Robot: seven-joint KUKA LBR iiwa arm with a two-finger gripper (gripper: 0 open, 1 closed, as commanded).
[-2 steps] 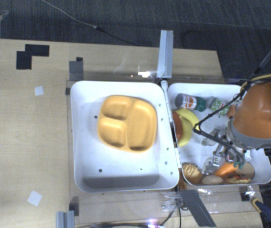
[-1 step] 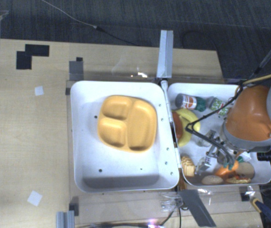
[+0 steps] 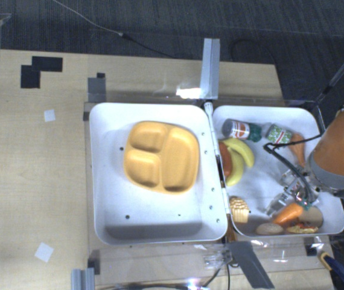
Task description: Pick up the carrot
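The carrot (image 3: 290, 212), orange with a green tip, lies in the front right corner of the right bin (image 3: 253, 225). My gripper (image 3: 291, 196) hangs low over that corner, directly above and touching or nearly touching the carrot's upper side. The arm's orange band (image 3: 343, 142) and grey wrist cover the bin's right edge. From this angle I cannot see whether the carrot sits inside the gripper.
Around the carrot lie a brown potato (image 3: 270, 228), a corn piece (image 3: 239, 208) and a flat red-yellow item (image 3: 308, 225). Further back are a banana (image 3: 239, 159), a red can (image 3: 239, 128), a green bottle (image 3: 279, 135) and an orange piece (image 3: 297, 150). The left bin (image 3: 108, 180) holds a yellow divided plate (image 3: 162, 156).
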